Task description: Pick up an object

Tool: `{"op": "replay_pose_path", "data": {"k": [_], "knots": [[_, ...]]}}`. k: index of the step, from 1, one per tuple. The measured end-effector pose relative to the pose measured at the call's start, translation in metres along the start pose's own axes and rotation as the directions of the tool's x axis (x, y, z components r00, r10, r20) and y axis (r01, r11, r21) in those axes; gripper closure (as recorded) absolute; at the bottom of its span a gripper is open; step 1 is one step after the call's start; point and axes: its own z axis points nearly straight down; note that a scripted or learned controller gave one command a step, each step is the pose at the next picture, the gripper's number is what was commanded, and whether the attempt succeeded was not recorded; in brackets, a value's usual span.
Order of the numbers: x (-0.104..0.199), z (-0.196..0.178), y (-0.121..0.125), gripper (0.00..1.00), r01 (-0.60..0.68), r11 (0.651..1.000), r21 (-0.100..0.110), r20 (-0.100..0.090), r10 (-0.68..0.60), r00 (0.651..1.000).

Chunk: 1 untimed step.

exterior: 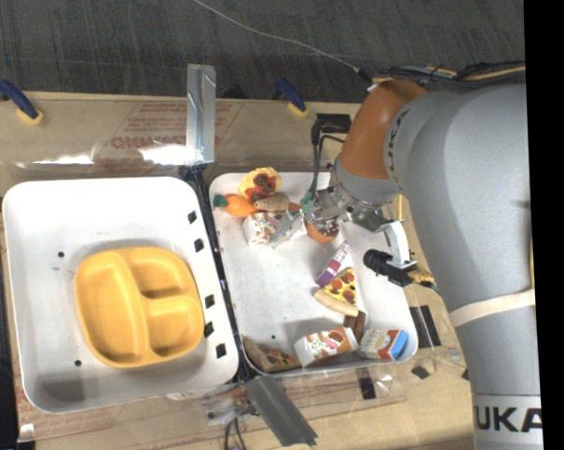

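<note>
I am reaching in from three o'clock, my grey arm [468, 211] with its orange band crossing over the right bin [285, 294], and my tool [326, 211] is hovering low at the bin's twelve-to-one o'clock corner, right over a small orange cup-like object [321, 231]. Whether my tool is clenched or released, I cannot tell from this slant, since the wrist is covering it. Just toward nine o'clock from the tool, a crinkled white wrapper [268, 228] is lying beside a yellow-and-red toy [260, 182] and a small orange carrot piece [234, 206] at the bin's far edge. Toward the centre-right of the bin, a toy pizza slice [341, 293] is resting, with a small purple packet [336, 261] just above it. Along the six o'clock wall, two little cartons are sitting: one brown-and-white [326, 344], the other with red and blue [384, 343]. In the left bin [39, 221], a yellow divided tray [139, 305] is lying flat. Both bins are sitting side by side on the cardboard-covered surface [91, 125].
</note>
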Motion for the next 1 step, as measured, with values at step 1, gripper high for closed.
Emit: {"op": "replay_pose_path", "data": {"k": [1], "knots": [[0.0018, -0.0109, 0.0015, 1.0, 0.01, 1.0, 0.001, 0.0, -0.01, 1.0]]}}
